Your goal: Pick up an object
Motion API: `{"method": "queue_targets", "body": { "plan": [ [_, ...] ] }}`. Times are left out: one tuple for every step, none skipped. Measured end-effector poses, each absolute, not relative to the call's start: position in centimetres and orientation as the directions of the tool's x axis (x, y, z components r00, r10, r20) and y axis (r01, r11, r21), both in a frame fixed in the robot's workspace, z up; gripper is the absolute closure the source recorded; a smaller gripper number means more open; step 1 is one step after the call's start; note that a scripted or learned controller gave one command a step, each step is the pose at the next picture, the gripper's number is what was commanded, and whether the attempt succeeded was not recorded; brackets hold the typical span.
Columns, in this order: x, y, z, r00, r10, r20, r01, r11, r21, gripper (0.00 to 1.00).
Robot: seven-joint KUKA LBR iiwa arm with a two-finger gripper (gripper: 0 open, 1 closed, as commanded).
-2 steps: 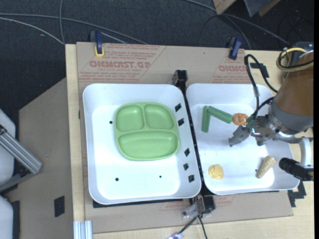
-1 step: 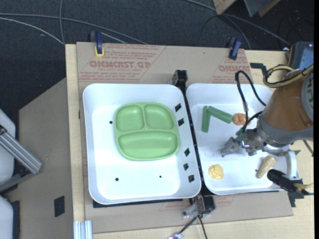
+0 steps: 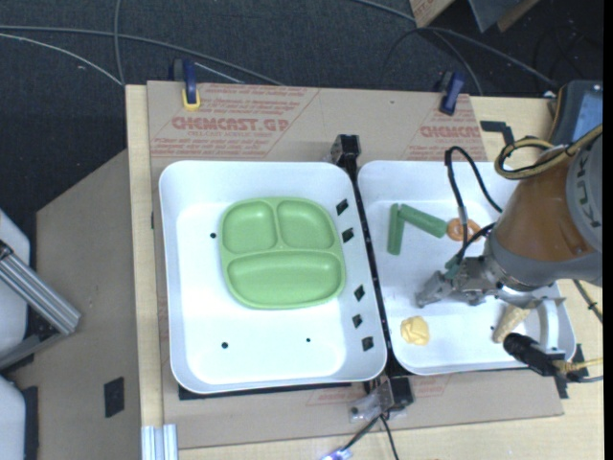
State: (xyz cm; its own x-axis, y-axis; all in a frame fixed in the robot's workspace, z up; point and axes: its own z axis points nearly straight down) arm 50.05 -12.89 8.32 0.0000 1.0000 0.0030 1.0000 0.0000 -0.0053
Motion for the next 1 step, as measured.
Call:
{"method": "queue_targets", "body": {
  "plan": [
    [50.16, -12.91, 9.56, 0.001, 1.000, 0.002, 1.000, -0.001, -0.001, 1.00]
  ]
}}
